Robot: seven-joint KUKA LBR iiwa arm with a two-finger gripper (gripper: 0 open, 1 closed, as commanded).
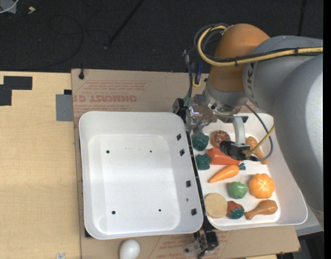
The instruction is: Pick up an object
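White left bin (89, 144), with an egg (130, 248) just outside its near edge. My end effector (195, 124) hangs over the right bin's (289, 204) far left corner, near a teal toy (200, 141); open or closed, I cannot tell. Carrot (224, 172) and orange (261, 185) lie farther right in that bin.

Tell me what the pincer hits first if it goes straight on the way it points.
Probably the dark green toy just below the pincer, at the left side of the right bin. Depth is unclear from this slant, so it could reach bare bin floor beside it.
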